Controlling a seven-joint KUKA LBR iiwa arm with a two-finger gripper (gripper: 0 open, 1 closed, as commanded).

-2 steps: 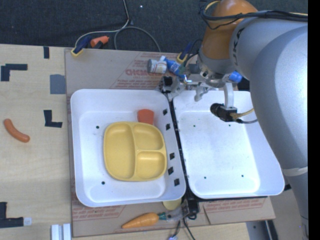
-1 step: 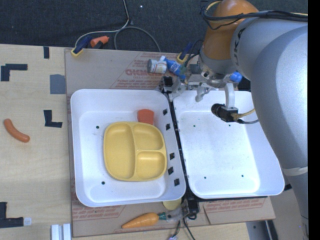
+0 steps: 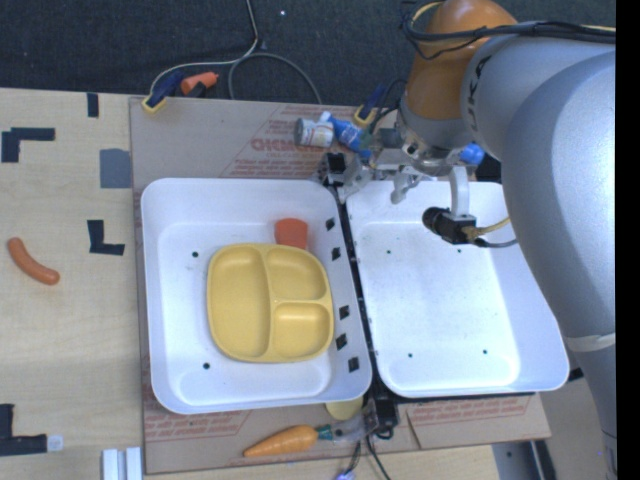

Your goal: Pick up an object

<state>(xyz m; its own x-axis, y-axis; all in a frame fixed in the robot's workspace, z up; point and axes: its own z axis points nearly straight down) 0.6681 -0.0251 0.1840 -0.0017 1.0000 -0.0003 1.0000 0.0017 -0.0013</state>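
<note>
Gripper (image 3: pixel 425 173): set at the far edge of the right bin (image 3: pixel 450 368), beside the divider; whether the jaws stand apart or together cannot be told (hardware clutters the wrist), nothing seen between them. Arm (image 3: pixel 540 118): grey, orange band, entering from the right and overhanging that bin's right side. Left bin (image 3: pixel 165 268): yellow divided plate (image 3: pixel 270 301) at centre, orange cup (image 3: pixel 291 232) touching the plate's far rim. Right bin floor: bare, open room
</note>
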